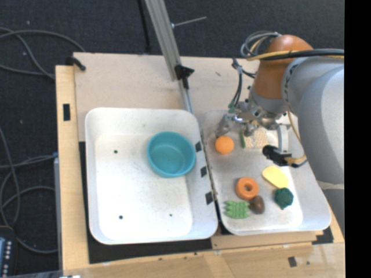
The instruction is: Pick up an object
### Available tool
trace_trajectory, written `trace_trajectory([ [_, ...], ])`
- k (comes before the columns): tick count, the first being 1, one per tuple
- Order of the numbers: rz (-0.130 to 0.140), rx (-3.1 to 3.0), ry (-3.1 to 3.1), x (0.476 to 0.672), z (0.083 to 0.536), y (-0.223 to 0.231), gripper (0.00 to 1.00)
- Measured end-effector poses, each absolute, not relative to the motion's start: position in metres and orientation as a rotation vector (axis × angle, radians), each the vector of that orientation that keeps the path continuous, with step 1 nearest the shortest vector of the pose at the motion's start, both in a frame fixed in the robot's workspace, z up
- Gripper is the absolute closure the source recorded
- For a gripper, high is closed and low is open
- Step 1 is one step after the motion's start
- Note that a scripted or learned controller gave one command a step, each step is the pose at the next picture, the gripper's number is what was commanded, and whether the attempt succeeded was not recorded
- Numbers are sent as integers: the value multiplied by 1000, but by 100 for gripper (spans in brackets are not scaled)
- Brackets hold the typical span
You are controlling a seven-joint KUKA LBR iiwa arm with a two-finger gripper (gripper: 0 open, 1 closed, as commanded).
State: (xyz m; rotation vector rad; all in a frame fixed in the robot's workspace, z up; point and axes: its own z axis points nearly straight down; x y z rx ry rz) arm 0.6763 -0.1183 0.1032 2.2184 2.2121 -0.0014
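Note:
My gripper hangs over the back of the right bin, below the orange wrist band. An orange ball lies just below and left of its fingertips, close to them but not between them. A beige waffle-like piece lies right beside the gripper. Further forward in the same bin lie an orange ring, a yellow piece, a dark green lump, a brown lump and a green ridged piece.
The left bin holds a teal bowl. A metal pole slants down to the bins' back edge. A black cable connector hangs by the arm over the right bin.

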Motion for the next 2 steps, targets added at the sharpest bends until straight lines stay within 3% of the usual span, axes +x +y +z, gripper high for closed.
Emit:
trace_trajectory([
  [1, 7, 2219, 2209, 678, 118, -118, 100],
  [2, 6, 2222, 2217, 681, 162, -118, 100],
])
